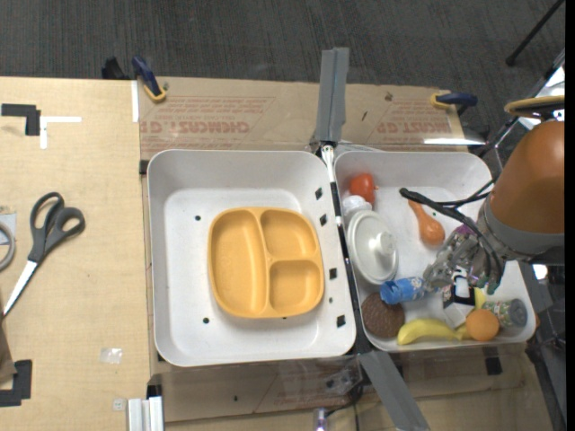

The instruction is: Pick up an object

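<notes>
You'll see the gripper low in the right white plastic bin, above a blue plastic bottle beside a yellow banana and an orange ball. Fingers apparently hold nothing, but clutter hides their state. The left bin holds a yellow divided plate.

likely a robotics lab: plywood bench, clamped cardboard, two white bins, grey carpet.

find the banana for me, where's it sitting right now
The banana lies along the near edge of the right bin, between the brown round object on its left and the orange fruit on its right.
</notes>
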Available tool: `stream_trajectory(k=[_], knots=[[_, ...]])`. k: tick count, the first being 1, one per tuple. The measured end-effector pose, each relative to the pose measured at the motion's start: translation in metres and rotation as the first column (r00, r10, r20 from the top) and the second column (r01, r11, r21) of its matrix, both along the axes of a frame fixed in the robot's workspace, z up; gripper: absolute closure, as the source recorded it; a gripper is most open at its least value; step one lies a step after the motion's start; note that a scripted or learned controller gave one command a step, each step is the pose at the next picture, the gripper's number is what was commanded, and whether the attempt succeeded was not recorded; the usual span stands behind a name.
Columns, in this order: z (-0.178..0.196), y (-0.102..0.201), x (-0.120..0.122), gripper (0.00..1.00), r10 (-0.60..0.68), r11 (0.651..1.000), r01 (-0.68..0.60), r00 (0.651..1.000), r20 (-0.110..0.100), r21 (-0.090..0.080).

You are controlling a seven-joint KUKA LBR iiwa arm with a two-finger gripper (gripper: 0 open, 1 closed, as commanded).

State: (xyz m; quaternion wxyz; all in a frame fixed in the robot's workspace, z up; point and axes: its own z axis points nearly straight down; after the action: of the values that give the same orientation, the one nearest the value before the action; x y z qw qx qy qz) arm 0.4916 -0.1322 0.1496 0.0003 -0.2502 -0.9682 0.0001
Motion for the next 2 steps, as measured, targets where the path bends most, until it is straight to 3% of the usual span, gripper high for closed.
stream_trajectory(k=[1, 2], knots=[[0.0, 0.0, 0.0, 0.0, 0.0, 1.0, 0.0, 1.0, 0.001, 0.0], [-0.052, 0.03, 0.067, 0.0, -0.015, 1.0, 0.015, 1.0, 0.016, -0.002]])
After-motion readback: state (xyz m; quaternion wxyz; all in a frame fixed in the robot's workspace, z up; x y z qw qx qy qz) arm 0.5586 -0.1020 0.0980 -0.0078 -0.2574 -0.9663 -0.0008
